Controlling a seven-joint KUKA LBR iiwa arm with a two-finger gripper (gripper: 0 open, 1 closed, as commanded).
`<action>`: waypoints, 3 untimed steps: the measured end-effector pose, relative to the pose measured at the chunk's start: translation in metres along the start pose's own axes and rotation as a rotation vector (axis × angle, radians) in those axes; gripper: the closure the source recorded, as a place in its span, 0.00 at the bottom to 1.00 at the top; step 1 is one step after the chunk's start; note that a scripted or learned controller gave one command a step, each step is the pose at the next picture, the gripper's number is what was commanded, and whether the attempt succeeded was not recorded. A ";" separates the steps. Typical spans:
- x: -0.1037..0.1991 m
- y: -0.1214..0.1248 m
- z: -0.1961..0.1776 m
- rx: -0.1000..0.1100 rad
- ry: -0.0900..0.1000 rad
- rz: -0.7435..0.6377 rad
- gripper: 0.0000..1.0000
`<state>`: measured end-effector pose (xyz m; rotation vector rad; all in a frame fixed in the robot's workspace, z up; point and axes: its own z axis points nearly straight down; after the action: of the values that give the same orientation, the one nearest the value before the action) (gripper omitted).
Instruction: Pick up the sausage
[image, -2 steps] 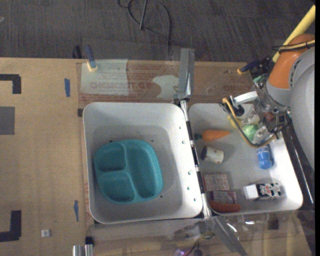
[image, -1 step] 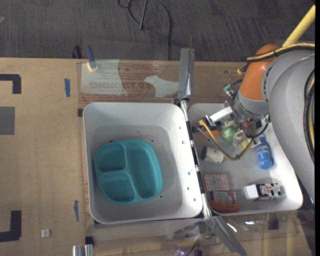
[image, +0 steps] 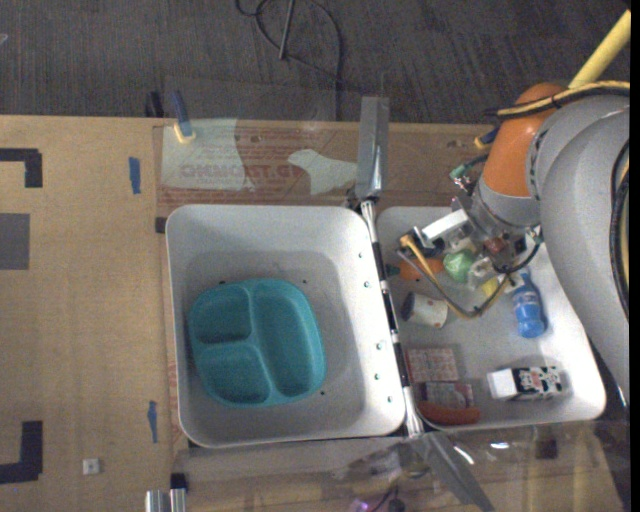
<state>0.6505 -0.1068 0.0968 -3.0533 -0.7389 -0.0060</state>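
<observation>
The sausage (image: 447, 413) is a reddish-brown link lying flat along the near edge of the right bin (image: 575, 345), at its front left corner. My gripper (image: 452, 258) hangs over the far left part of that bin, among cables and small items, well behind the sausage. A green rounded object (image: 459, 265) sits right under the gripper, and the gripper's body hides part of it. Nothing reddish-brown shows at the gripper.
The right bin also holds a blue bottle (image: 528, 311), a white cup (image: 430, 311), a patterned flat card (image: 435, 364) just behind the sausage, a cow-print carton (image: 527, 381) and an orange item (image: 411, 270). A teal divided plate (image: 257, 341) lies in the left bin (image: 190, 240).
</observation>
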 end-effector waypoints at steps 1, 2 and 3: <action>0.000 0.000 -0.008 0.002 0.000 0.003 1.00; 0.019 -0.056 -0.134 0.001 -0.005 0.119 1.00; 0.020 -0.057 -0.142 0.002 -0.006 0.114 1.00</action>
<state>0.6419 -0.0468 0.2392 -3.0901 -0.5636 0.0034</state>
